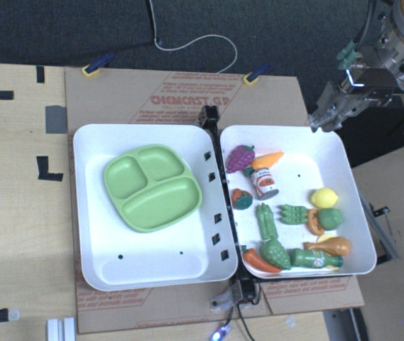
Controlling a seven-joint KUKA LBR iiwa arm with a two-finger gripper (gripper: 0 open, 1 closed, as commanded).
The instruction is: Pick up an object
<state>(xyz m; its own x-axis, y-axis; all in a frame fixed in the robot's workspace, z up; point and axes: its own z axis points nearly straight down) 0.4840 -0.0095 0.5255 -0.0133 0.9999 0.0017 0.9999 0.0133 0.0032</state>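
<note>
Toy vegetables (287,251) crowd right bin (354,190); gripper (322,121) above rim, blurred, state unclear.

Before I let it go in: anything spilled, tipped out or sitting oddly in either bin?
Nothing stands out. The green divided plate lies flat in the left white bin, slightly turned. The toy foods lie loose inside the right white bin, none over the rim. The gripper is above its far corner.
</note>
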